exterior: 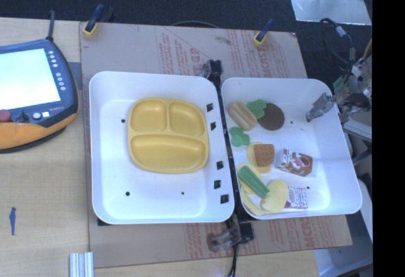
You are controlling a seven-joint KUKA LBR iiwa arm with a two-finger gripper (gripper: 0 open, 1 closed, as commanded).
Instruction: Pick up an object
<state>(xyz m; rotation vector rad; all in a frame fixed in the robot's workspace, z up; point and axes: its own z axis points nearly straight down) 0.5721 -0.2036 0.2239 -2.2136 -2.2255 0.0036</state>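
A handheld screen [31,95] lies at the surface's left edge. The left bin [107,143] holds a yellow tray [168,135]. The right bin [329,168] holds toy food: a bun [241,115], green leaf [257,107] and brown disc [272,116] at the back, a packet [295,162] mid-bin, a green stick [253,181] near the front. The gripper [318,108] sits at that bin's upper right rim, right of the disc, apart from it, with nothing between the fingers; whether they are spread or closed I cannot tell.
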